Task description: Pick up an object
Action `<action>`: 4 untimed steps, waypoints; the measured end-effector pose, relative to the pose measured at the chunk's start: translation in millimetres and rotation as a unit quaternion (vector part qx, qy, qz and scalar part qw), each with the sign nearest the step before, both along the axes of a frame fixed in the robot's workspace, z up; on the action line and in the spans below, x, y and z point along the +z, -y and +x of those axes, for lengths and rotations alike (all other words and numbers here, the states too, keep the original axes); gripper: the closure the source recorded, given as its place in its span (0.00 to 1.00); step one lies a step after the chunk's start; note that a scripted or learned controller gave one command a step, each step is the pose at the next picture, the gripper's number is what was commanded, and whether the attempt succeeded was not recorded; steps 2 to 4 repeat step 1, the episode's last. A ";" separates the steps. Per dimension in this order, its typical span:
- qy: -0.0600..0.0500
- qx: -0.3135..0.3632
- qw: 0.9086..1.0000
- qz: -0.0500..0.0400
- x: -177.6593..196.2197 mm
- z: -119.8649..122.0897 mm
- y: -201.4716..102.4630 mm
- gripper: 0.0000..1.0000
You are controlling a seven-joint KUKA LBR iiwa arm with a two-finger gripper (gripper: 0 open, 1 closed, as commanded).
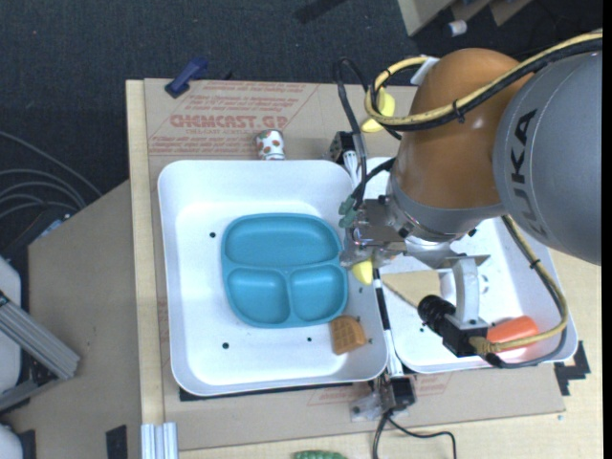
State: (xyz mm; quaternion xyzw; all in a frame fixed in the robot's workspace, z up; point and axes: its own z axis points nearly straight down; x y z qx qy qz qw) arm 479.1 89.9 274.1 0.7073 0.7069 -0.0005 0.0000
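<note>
My gripper hangs over the right edge of the left bin, just beside the blue divided plate. A small yellow object shows right below the gripper, at the wall between the two bins; whether it is held is hidden by the wrist. Near the left bin's front right corner lies a brown cracker-like piece. An orange object rests at the front of the right bin, partly behind a black cable part.
The bulky grey and orange arm covers most of the right bin. A small patterned item stands on the cardboard behind the left bin. A blue clip lies at the board's back left corner.
</note>
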 end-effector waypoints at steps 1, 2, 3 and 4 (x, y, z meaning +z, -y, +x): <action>0.001 0.000 1.000 0.000 -17.4 33.9 40.4 1.00; 0.001 0.000 1.000 0.000 -17.4 33.9 40.4 1.00; 0.001 0.000 1.000 0.000 -17.4 33.9 40.4 1.00; 0.001 0.000 1.000 0.000 -17.4 33.9 40.4 1.00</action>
